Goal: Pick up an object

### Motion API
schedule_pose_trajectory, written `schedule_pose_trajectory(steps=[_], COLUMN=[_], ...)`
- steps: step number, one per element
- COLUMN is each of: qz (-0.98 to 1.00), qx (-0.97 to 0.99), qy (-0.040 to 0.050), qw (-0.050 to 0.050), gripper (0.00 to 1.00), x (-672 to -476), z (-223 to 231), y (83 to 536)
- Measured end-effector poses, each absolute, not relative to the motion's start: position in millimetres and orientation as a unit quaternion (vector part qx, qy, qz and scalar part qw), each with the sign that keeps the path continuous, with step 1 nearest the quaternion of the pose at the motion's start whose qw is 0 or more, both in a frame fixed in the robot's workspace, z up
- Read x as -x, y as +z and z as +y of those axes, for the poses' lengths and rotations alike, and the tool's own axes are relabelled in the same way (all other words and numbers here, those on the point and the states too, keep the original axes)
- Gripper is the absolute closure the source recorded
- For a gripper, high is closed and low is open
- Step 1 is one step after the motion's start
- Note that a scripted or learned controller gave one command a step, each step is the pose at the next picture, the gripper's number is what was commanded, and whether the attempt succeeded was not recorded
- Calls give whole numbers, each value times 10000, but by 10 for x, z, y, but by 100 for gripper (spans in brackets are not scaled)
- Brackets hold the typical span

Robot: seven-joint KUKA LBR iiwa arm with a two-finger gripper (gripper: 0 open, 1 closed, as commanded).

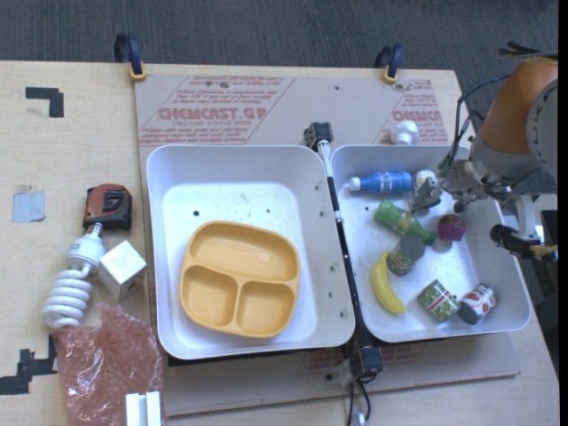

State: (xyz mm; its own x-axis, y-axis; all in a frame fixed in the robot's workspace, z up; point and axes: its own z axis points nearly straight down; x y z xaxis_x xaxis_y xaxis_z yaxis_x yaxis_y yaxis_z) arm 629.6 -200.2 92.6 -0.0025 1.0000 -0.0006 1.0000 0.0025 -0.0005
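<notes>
The right bin (510, 282) holds several small objects: a blue bottle (386, 183) lying at the back, a green bottle (399, 217), a purple piece (452, 229), a dark grey object (406, 254), a yellow banana (385, 284), a green and white carton (437, 300) and a red and white can (477, 302). My gripper (426, 193) reaches down into this bin from the right. It sits just right of the blue bottle's end and above the green bottle. Nothing can be seen lifted off the bin floor.
The left bin (169, 193) holds a yellow divided plate (240, 278). Left of the bins lie a tape measure (108, 207), a spiral light bulb (75, 278), a white cube (122, 264) and pink wrap (106, 366). A white cap (406, 132) sits behind the right bin.
</notes>
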Motion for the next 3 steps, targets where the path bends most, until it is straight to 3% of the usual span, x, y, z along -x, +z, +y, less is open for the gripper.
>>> schedule_pose_trajectory(steps=[1, 2, 3], qz=[7086, 7088, 7092], qx=[-7056, -7054, -7050], qy=[-12, -7, -7], qw=[-4, 6, 14], gripper=[100, 0, 100], x=[-6295, -6300, -6305], z=[-2004, -2004, -2007], y=[1024, 1028, 1130])
